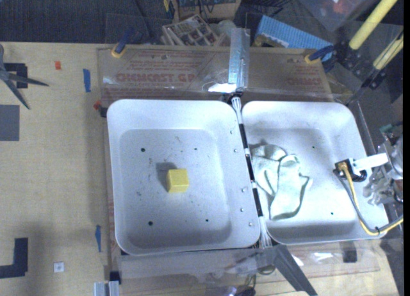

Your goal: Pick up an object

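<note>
A small yellow block [178,180] lies near the middle of the left bin [128,128]. A crumpled white cloth [279,177] with a dark edge lies in the left part of the right bin [320,122], against the wall between the bins. My gripper [376,188] is at the right rim of the right bin, partly cut off by the view's edge, well to the right of the cloth. A yellow cable [359,211] loops from it down over the bin's floor. Nothing shows in its hold.
Beyond the bins stands a clear plastic sheet with red lettering [173,74], held by clamps [119,48]. Boxes and cables crowd the back. Scissors [16,80] lie on the wooden bench at far left. A yellow bar [378,9] slants at the top right.
</note>
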Controlling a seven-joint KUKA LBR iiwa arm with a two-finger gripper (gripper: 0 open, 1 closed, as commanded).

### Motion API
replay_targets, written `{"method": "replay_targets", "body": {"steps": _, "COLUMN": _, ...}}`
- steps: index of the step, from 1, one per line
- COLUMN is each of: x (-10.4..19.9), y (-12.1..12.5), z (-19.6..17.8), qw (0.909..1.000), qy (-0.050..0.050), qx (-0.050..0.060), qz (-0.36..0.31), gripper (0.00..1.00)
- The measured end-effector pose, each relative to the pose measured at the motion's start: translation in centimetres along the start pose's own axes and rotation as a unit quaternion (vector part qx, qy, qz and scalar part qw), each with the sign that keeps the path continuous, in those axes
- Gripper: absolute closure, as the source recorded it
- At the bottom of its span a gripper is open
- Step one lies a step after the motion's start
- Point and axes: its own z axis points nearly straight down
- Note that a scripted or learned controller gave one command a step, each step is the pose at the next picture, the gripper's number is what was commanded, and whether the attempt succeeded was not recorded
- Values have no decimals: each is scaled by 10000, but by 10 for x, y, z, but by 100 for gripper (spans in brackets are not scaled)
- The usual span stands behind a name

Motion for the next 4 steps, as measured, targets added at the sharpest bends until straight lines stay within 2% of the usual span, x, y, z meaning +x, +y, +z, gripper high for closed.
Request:
{"method": "replay_targets", "body": {"steps": 1, "x": -1, "y": 1, "z": -9, "qw": 10000, "qy": -2, "qx": -2, "qz": 13, "gripper": 100}}
{"method": "replay_targets", "body": {"steps": 2, "x": 3, "y": -16, "z": 29, "qw": 10000, "qy": -5, "qx": 16, "qz": 60, "gripper": 100}}
{"method": "replay_targets", "body": {"steps": 3, "x": 2, "y": -2, "z": -151, "qw": 9997, "qy": 8, "qx": -5, "qz": -226, "gripper": 100}}
{"method": "replay_targets", "body": {"steps": 4, "x": 3, "y": -2, "z": -160, "qw": 9997, "qy": 3, "qx": -10, "qz": -235, "gripper": 100}}
